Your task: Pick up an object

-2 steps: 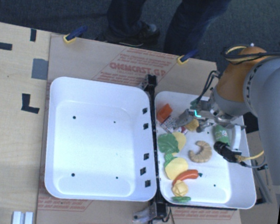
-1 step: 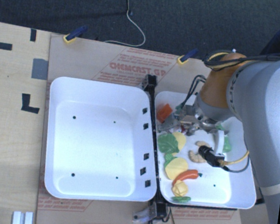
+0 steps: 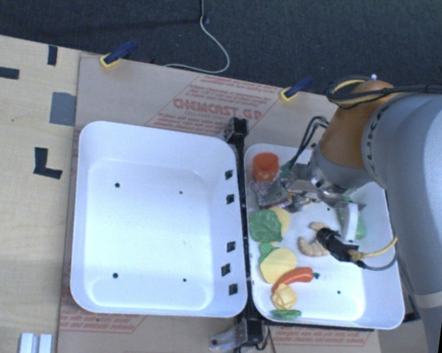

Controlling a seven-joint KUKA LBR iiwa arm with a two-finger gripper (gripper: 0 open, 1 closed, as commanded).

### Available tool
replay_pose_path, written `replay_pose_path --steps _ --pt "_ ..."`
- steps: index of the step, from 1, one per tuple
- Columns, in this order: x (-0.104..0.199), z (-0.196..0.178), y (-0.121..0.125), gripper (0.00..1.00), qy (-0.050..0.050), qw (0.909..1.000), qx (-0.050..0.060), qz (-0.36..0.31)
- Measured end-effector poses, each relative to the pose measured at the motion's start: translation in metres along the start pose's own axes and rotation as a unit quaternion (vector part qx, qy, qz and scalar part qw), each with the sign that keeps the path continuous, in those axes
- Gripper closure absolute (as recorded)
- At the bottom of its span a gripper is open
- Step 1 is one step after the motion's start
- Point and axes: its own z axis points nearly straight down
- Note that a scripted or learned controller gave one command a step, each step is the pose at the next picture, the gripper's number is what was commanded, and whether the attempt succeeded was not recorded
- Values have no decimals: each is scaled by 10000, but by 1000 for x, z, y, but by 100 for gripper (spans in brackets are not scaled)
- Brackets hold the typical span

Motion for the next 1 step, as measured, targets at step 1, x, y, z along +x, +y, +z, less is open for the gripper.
replay_pose_path --steps 1 --pt "52 -97 -36 100 10 10000 -43 -21"
